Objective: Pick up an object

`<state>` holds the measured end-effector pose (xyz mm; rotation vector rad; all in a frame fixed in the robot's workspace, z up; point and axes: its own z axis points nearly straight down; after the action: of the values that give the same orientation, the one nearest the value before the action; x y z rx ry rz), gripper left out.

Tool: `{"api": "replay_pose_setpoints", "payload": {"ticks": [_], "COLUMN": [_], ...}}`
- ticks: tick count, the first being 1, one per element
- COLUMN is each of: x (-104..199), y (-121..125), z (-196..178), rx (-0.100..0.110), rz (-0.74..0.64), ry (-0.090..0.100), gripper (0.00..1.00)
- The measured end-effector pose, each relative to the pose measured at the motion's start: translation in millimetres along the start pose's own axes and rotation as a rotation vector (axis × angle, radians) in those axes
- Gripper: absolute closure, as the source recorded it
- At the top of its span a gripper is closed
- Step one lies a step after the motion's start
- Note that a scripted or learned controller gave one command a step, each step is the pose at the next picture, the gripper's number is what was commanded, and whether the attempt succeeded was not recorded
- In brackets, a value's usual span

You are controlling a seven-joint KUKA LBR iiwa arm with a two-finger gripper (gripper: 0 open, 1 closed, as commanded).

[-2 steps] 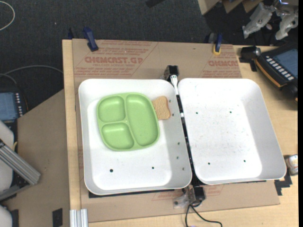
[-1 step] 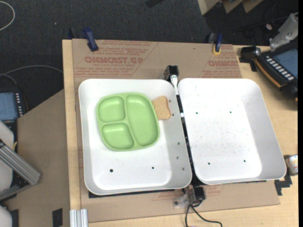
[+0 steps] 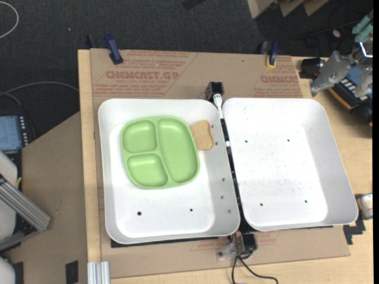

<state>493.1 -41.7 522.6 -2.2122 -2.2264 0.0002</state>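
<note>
A light green divided plate (image 3: 160,152) with three compartments lies in the left white bin (image 3: 160,223), toward its back. A tan, bread-like slice (image 3: 202,135) rests on the bin floor against the plate's right rim. My gripper (image 3: 327,74) shows as a grey metal part at the far right, beyond the back right corner of the right bin (image 3: 290,158), well away from both objects. Nothing is seen held in it.
The two bins sit side by side on a cardboard sheet (image 3: 148,70), joined by a black clip (image 3: 214,90) at the back. Blue (image 3: 112,49) and yellow (image 3: 272,58) clamps hold the sheet's far edge. Cables run out at the front (image 3: 243,259).
</note>
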Motion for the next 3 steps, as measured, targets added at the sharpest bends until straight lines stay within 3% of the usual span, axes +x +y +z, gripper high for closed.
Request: {"api": "replay_pose_setpoints", "payload": {"ticks": [1,2,3], "x": [83,149,145], "y": [-14,-13,-12], "z": [-14,34,21], "rx": [-0.007,0.004,-0.005], "rz": [-0.004,-0.002,0.005], "ry": [0.0,-0.002,-0.002], "gripper": [0.0,0.0,1.0]}}
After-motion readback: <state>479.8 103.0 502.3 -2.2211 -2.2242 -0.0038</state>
